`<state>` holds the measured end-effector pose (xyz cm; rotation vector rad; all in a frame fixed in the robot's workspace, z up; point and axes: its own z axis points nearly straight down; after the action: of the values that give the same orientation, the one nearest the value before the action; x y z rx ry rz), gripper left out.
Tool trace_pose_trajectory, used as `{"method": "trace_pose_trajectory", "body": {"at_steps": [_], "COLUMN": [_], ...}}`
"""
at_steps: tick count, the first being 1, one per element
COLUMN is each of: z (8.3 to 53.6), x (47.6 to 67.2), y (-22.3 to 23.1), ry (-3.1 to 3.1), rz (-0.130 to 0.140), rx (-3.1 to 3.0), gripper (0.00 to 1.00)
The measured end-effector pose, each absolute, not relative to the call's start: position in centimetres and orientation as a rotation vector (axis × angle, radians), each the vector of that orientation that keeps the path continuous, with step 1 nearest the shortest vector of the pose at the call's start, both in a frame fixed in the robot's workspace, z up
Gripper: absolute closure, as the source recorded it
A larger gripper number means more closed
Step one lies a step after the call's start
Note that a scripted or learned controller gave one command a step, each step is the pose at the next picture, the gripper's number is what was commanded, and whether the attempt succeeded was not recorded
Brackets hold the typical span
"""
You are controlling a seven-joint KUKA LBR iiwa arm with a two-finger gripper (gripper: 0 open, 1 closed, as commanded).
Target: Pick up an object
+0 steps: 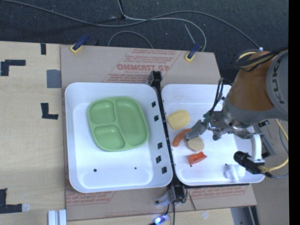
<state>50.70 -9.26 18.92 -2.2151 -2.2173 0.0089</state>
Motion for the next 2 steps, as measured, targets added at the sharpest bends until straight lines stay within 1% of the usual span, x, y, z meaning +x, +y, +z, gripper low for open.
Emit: {"method": "trace_pose_trajectory", "body": {"at_steps": [1, 2], "z": [14.4, 15.4], "x": [50.6, 50.7], "y": [-9.4, -9.3], "ry": [-2.217, -2.219], "rz": [0.009, 0.009], "rx": [-2.215, -2.212], "gripper": [0.0, 1.0]}}
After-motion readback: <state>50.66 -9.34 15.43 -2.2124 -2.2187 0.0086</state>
